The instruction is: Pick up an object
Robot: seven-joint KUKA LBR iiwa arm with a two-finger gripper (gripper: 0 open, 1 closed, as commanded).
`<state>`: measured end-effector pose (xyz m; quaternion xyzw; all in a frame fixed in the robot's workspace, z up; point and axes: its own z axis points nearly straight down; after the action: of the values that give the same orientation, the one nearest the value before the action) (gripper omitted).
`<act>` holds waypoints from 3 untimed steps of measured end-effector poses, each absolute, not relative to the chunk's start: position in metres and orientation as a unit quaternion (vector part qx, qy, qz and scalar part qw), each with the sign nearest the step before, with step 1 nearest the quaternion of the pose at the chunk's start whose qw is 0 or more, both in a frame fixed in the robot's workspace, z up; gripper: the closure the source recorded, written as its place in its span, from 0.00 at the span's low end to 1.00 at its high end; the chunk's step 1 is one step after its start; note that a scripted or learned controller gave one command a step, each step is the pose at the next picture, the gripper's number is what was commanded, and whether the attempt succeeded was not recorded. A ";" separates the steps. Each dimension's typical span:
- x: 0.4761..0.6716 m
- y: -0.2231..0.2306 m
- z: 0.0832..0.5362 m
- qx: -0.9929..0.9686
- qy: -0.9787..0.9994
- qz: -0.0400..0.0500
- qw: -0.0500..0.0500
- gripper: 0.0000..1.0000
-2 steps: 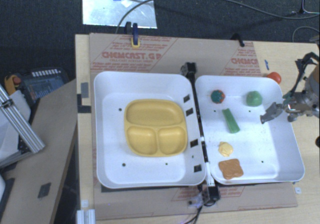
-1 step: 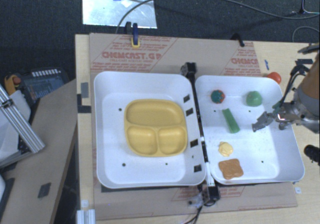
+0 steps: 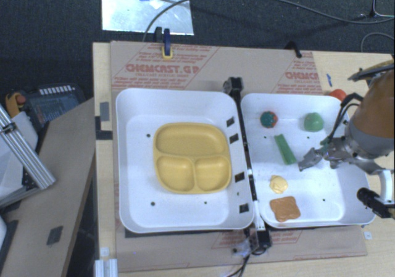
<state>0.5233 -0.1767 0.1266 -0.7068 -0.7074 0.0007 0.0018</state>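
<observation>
Over the right bin, arm in from the right, nothing picked yet.

Left shallow white plastic bin (image 3: 133, 165) holds a yellow three-compartment plastic tray (image 3: 190, 157), sitting about mid-bin. Right shallow white plastic bin (image 3: 330, 208) holds the small stuff: flat brown toast-shaped piece (image 3: 284, 208) near edge, green stick-shaped block (image 3: 284, 148) mid-bin, light green ball (image 3: 313, 122) and dark teal ball with a red spot (image 3: 268, 119) at the far side, small pale yellow lump (image 3: 278, 184) just far of the brown piece. Grey arm's two-finger gripper (image 3: 310, 159) sits just right of the green stick, apart from it; can't tell how wide it is or see anything in it. Task looks unstarted: grasp and lift both left. Open floor right of the stick; bin walls well apart from it, divider edge to the left.
</observation>
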 end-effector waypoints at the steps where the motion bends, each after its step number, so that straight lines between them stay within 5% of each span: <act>1: 0.523 -0.176 0.083 -0.707 -0.707 0.000 0.001 0.00; 2: 0.525 -0.177 0.095 -0.707 -0.707 -0.001 -0.002 1.00; 3: 0.526 -0.179 0.139 -0.706 -0.708 -0.001 -0.003 1.00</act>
<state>0.5257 -0.1794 0.1388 -0.7060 -0.7082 -0.0013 -0.0027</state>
